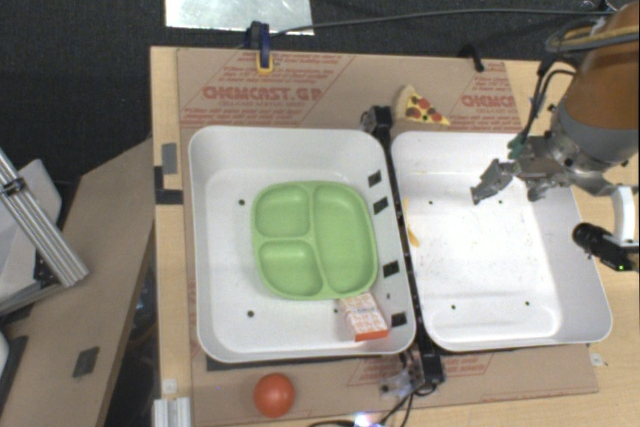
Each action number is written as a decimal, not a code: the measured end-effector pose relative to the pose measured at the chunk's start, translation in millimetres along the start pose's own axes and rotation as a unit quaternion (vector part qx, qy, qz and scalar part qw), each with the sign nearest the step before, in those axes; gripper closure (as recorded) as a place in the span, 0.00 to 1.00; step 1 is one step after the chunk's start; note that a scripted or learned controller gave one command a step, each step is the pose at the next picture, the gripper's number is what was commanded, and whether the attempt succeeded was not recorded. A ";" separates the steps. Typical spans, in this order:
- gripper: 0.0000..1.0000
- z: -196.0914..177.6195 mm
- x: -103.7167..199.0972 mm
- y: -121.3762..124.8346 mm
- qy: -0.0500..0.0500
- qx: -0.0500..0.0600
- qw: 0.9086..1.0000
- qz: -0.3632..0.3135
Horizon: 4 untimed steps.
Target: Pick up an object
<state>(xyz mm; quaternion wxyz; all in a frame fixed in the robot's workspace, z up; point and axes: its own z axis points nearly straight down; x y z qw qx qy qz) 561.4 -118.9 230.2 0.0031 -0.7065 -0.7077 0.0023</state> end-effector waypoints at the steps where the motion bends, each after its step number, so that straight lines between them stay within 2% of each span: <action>1: 0.00 -4.5 0.1 2.0 -0.001 -0.004 1.000 -0.001; 2: 0.00 56.4 -5.8 2.2 0.000 -0.002 1.000 0.000; 4: 0.00 148.0 -9.6 -5.7 0.000 -0.003 1.000 0.000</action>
